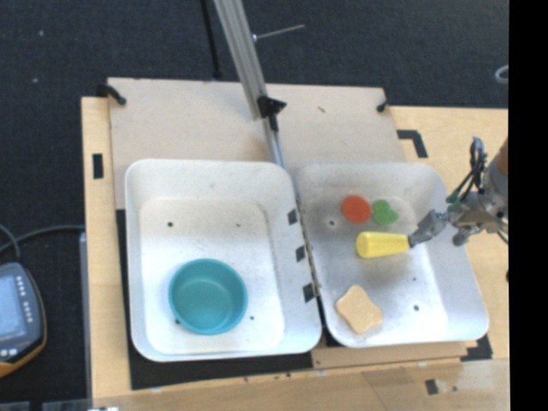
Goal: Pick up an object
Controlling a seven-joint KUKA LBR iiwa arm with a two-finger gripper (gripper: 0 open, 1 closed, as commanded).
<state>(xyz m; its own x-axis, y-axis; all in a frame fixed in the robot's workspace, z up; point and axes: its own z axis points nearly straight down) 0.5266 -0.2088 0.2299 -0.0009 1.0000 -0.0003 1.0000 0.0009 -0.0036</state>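
Observation:
In the right bin (454, 298) lie a yellow cone-shaped block (380, 244), a red ball (356, 209), a green ball (385, 212) and a tan sponge-like piece (359, 309). My gripper (443, 229) reaches in over the bin's right side, low and open. Its left finger (425, 228) sits right at the narrow right end of the yellow block; the other finger is further right. Nothing is between the fingers.
The left bin (154, 195) holds a teal bowl (207, 295) near its front. A metal pole (244, 50) slants down from the top to the gap between the bins. A handheld pendant (17, 311) lies off the bench at the left.

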